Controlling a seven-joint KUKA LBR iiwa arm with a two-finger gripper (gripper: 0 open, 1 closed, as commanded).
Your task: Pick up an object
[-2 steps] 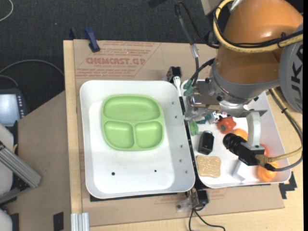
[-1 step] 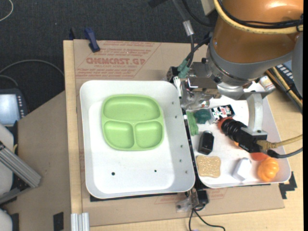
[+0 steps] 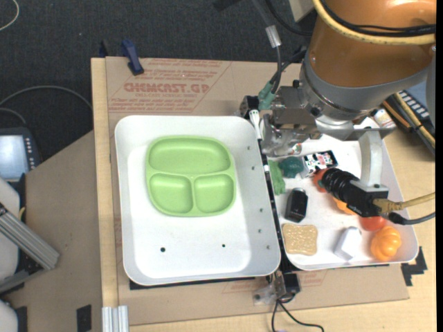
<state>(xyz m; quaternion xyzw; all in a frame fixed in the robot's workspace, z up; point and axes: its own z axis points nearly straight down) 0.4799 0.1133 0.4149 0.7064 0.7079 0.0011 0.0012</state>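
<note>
Sitting on a brown board (image 3: 173,81) over dark carpet, the left bin (image 3: 138,254) holds a green tray (image 3: 189,175); right of it, the gripper (image 3: 280,140) hovers above a green block (image 3: 277,176), black box (image 3: 297,205), toast (image 3: 300,238) and orange pumpkin (image 3: 386,243).

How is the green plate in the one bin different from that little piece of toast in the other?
The green plate is far larger than the toast. The green plate is smooth, light green and split into three compartments; the toast is tan, speckled and plain. The green plate lies alone in the left bin, while the toast sits crowded among other small items in the right bin. Both lie flat.
</note>
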